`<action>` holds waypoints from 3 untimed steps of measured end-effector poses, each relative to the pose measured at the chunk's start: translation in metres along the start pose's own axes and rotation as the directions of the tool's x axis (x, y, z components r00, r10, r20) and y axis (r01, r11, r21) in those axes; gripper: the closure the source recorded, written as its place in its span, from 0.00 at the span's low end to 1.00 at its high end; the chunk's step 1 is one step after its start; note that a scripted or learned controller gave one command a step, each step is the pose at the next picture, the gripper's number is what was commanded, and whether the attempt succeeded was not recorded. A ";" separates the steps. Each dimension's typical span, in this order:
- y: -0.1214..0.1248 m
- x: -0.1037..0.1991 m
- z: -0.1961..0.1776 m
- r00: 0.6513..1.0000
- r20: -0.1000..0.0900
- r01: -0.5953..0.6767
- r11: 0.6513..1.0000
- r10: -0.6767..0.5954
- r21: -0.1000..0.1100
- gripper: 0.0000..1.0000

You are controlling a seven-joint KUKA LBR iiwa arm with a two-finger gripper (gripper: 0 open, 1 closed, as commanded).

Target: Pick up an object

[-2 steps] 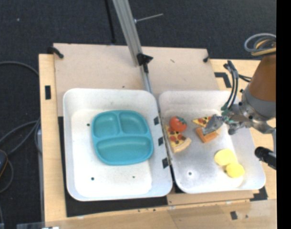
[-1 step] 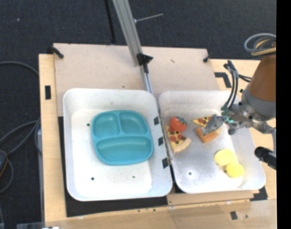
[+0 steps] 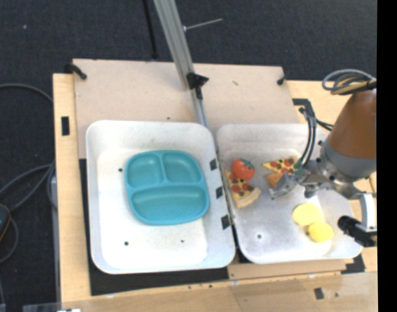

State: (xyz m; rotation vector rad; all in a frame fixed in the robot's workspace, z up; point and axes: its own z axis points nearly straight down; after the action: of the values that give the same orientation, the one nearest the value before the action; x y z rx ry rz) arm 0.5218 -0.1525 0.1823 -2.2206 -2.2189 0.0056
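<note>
We find two shallow white bins side by side on the bench. The left bin (image 3: 107, 239) holds a teal divided plate (image 3: 166, 187), lying flat near its centre. The right bin (image 3: 263, 246) holds the loose items: a red toy tomato (image 3: 243, 169) near its left wall, a toy pizza slice (image 3: 243, 192) just below and touching it, a second toy pizza slice (image 3: 281, 166) further right, and two yellow round pieces (image 3: 312, 223) touching each other toward the lower right. The arm (image 3: 355, 135) reaches in from the right over the right bin. We place the gripper (image 3: 286, 184) just beside the second pizza slice, low over the bin floor. We cannot tell how its jaws stand, and we see nothing held between them.
</note>
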 end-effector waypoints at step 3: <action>0.001 -0.001 0.071 1.000 0.000 -0.005 1.000 0.005 -0.009 1.00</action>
State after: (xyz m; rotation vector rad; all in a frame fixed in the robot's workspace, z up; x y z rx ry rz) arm 0.5228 -0.1541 0.1118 -2.2312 -2.2181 -0.0043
